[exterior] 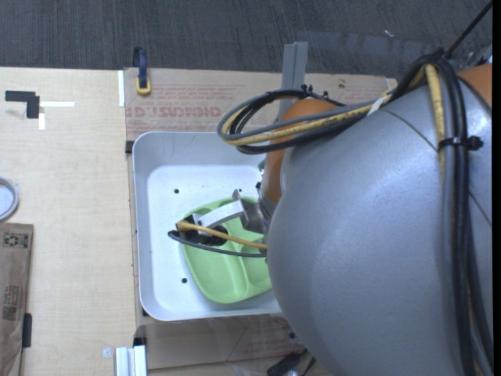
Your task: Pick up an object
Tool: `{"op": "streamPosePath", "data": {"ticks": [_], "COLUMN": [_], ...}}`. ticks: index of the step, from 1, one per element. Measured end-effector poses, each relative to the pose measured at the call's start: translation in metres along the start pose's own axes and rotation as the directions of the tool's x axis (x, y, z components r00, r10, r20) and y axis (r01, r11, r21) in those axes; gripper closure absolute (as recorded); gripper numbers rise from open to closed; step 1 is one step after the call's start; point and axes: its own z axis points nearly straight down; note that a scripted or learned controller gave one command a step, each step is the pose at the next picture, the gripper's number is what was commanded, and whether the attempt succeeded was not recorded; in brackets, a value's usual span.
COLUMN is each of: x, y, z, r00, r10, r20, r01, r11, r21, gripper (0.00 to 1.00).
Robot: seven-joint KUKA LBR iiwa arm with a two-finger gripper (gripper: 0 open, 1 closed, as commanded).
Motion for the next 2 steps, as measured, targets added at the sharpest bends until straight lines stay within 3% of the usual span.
{"op": "streamPosePath", "data": {"ticks": [1,2], "x": [0.008,0.034], "y": [-0.039,-0.057], "z": [-0.026,0.016], "r00": [0.993,0.961], "r10": [-0.116,-0.277], "r20": [0.000,0.004], "r01": [0.116,0.277], "r11": [0.993,0.961], "r21": [-0.001,-0.002], "gripper": [1.00,1.00]}}
